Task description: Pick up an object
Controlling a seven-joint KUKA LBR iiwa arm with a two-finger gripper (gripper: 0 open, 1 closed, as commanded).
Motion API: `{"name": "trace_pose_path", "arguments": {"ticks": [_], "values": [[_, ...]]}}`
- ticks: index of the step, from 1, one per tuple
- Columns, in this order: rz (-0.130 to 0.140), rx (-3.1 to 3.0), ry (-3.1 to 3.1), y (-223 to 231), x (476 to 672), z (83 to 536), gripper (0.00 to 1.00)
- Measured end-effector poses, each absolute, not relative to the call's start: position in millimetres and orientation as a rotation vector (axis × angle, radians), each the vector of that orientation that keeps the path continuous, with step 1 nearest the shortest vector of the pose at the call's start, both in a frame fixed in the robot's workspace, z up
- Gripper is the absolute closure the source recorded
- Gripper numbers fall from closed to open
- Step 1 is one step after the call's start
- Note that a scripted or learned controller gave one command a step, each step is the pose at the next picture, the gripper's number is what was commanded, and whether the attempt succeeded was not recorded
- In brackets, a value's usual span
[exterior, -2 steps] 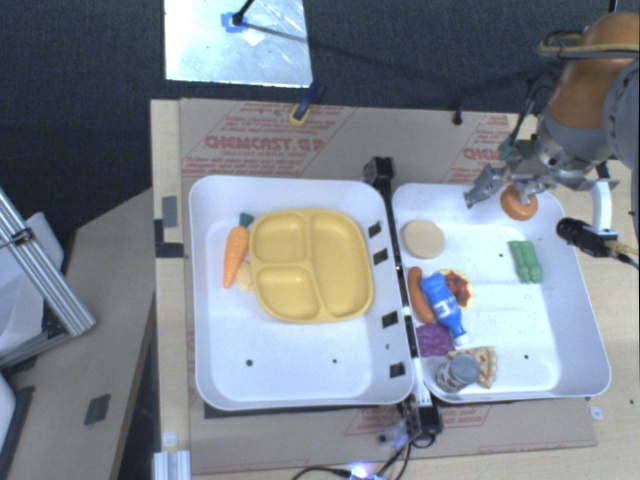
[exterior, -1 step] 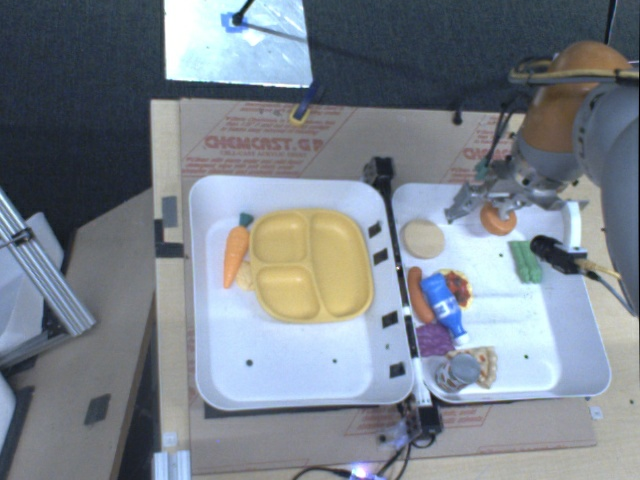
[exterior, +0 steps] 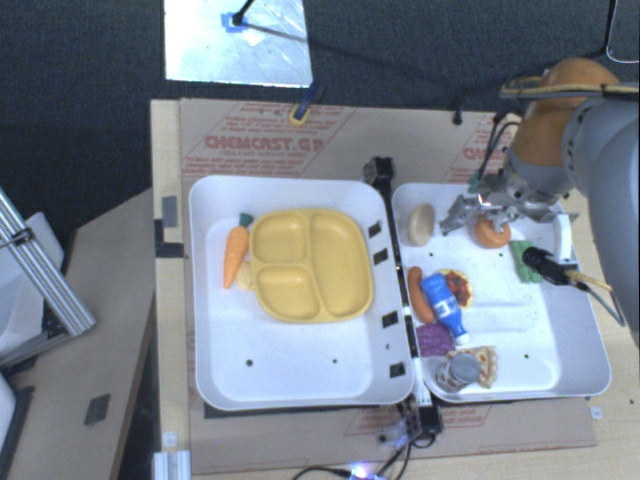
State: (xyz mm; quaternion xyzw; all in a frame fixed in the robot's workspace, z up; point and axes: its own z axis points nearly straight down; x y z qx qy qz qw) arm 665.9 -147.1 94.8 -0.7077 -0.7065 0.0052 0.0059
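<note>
We could not tell whether the gripper (exterior: pixel 485 214) was released or clenched. Its metal parts bunched together at the far end of the right bin (exterior: pixel 585 363), and from above they blurred into one grey cluster. The arm (exterior: pixel 605 153) came in from the right and hid the bin's far right corner. The orange round object (exterior: pixel 492 234) lay just on the near side of the gripper, right up against it. Its far edge was tucked under the metal, so we could not say whether the two were touching or whether it was gripped at all. It sat on the bin floor in the far right part of the bin.

A green item (exterior: pixel 524 260) lay just to its right, partly covered by the robot. A beige lump (exterior: pixel 420 223) lay to its left, near the wall between the bins. Nearer to us, well apart from the gripper, a blue bottle (exterior: pixel 443 306) lay across a sausage (exterior: pixel 417 294) and a reddish flat piece (exterior: pixel 458 285) that we could not identify. A purple item (exterior: pixel 434 340) and a grey can (exterior: pixel 461 370) lay beyond those, at the near edge. The left bin (exterior: pixel 300 373) held a yellow divided plate (exterior: pixel 305 265) with a carrot (exterior: pixel 234 256) on its left.
</note>
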Motion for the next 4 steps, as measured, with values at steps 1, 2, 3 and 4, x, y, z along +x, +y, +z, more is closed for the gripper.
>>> {"name": "trace_pose_path", "arguments": {"ticks": [1,2,3,4], "values": [[0.018,-2.213,-2.215,-147.9,666.2,104.5,1.0],[-0.006,-2.223,-2.227,-142.9,665.4,149.9,1.0],[-0.006,-2.223,-2.226,-143.3,661.8,195.0,1.0],[-0.005,-2.219,-2.229,-143.4,662.9,226.6,1.0]]}}
